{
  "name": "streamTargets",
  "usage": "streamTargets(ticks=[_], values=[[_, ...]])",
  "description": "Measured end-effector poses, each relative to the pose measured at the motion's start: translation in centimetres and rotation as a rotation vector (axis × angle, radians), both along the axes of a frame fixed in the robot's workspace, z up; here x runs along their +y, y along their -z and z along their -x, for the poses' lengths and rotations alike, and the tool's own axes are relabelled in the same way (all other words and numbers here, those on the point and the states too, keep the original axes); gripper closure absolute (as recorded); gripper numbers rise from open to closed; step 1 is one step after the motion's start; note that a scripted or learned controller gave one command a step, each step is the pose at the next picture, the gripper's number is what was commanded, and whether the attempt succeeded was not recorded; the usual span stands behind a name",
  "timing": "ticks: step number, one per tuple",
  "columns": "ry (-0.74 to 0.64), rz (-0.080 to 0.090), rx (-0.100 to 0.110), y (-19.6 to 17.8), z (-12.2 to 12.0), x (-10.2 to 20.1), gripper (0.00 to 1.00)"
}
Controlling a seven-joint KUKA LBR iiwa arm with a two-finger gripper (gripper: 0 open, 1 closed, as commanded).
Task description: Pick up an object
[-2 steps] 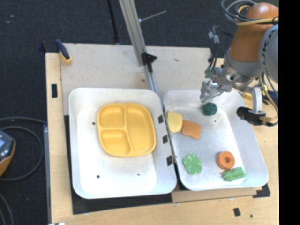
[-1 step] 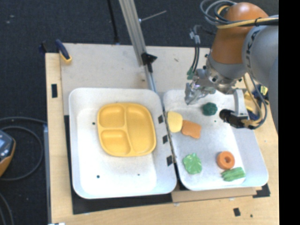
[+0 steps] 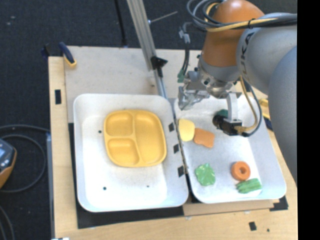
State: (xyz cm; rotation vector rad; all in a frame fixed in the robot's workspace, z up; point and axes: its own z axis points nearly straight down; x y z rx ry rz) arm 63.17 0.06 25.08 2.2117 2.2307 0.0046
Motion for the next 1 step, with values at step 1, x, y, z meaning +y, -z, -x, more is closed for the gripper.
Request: streamTargets(ticks=[1], values=[[0.000,0.000,0.000,-0.68,0.27,5.70,1.00]])
